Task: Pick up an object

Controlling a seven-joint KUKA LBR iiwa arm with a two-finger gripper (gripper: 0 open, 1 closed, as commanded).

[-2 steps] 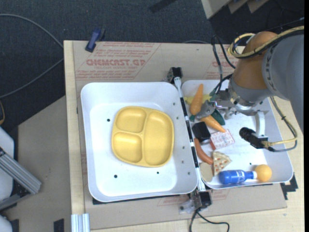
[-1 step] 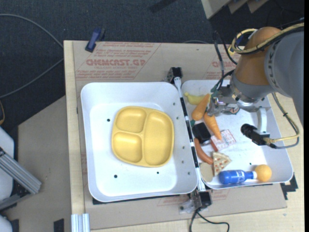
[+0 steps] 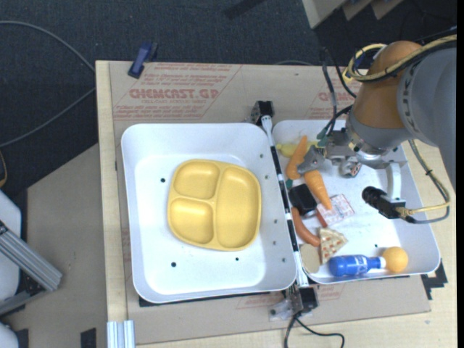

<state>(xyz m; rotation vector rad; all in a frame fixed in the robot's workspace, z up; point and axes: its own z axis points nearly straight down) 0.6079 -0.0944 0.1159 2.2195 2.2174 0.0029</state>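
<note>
My gripper (image 3: 320, 153) hangs low over the back left part of the right bin (image 3: 424, 230), below the orange-banded wrist. Just left of it lie an orange curved piece (image 3: 296, 161) and a small yellow piece (image 3: 289, 149). A carrot (image 3: 318, 188) lies directly in front of the gripper, pointing toward it. Further forward are a black block (image 3: 302, 198), a pink-and-white packet (image 3: 340, 206), a red sausage-like piece (image 3: 305, 228), a toast-coloured wedge (image 3: 331, 242), a blue bottle (image 3: 354, 265) and an orange ball (image 3: 395, 257). Nothing is visibly held.
The left bin (image 3: 145, 158) holds a yellow divided plate (image 3: 215, 204). A black clamp (image 3: 262, 112) sits at the back of the ridge between the bins. A blue clip (image 3: 142, 59) lies at the bench's far left corner.
</note>
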